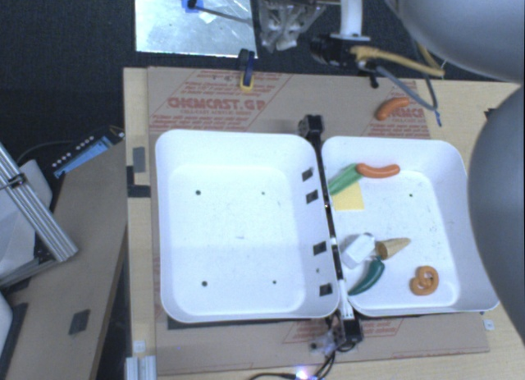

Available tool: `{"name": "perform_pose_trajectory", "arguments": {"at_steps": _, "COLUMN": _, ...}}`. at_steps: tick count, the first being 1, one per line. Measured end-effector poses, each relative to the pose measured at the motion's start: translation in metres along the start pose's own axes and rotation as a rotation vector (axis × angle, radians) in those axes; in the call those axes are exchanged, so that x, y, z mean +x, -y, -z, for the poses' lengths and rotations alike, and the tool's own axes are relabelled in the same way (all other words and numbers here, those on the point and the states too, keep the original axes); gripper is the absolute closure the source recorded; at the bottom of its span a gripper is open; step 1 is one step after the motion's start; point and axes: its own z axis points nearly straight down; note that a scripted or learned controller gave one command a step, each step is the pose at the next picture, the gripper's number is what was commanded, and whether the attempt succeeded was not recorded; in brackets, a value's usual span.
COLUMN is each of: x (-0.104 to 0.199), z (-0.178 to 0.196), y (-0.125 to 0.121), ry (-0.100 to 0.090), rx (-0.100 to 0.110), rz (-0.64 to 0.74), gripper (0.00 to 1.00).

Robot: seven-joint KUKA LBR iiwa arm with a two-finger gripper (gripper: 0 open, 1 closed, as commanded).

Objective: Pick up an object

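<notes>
The right bin (447,206) holds several small objects. An orange sausage (377,170) lies at the back, with a green pod (344,179) and a yellow square (348,198) beside it. Nearer the front are a white block (358,249), a cone (392,247), a dark green pepper (367,276) and a brown pretzel (424,280). My gripper (281,27) hangs high at the top of the camera view, beyond the bins' back edge and well apart from every object. Nothing shows in its grasp.
The left bin (176,231) stands beside the right one, joined by a black divider strip (326,222). A second orange sausage (394,108) lies on the cardboard behind the right bin. A yellow and blue clip (246,70) sits at the back. The grey arm (459,9) fills the upper right.
</notes>
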Motion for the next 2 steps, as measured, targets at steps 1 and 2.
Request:
{"name": "perform_pose_trajectory", "arguments": {"at_steps": 1, "x": -0.076, "z": 0.013, "y": 0.000, "ry": 0.002, "rx": 0.001, "rz": -0.004, "gripper": 1.00}}
{"name": "perform_pose_trajectory", "arguments": {"at_steps": 2, "x": -0.133, "z": 0.015, "y": 0.000, "ry": 0.002, "rx": 0.002, "rz": -0.002, "gripper": 1.00}}
